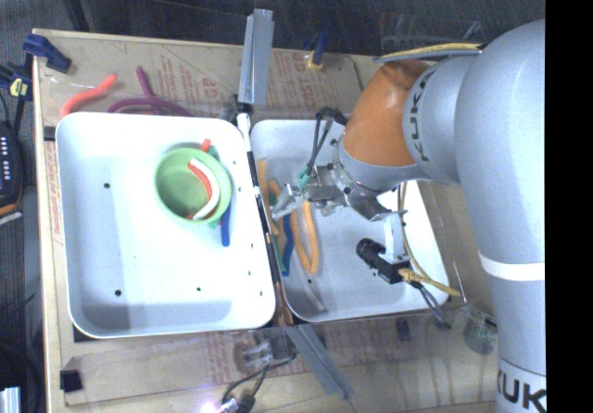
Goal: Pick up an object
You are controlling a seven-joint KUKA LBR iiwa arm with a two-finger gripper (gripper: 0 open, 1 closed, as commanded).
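My gripper is low over the left side of the right bin, pointing toward the wall between the bins. Right beneath it lies a cluster of thin stick-like pieces. These include a long orange one, a blue one, a green one and another orange one along the bin's left wall. The gripper's tip overlaps these pieces, and I cannot make out whether any of them sits in it. The orange-banded wrist covers the middle of this bin.
The left bin holds a green bowl with a red and a white piece in it, and a blue stick beside it. Red and purple cords lie behind that bin. A black part on the cable hangs over the right bin.
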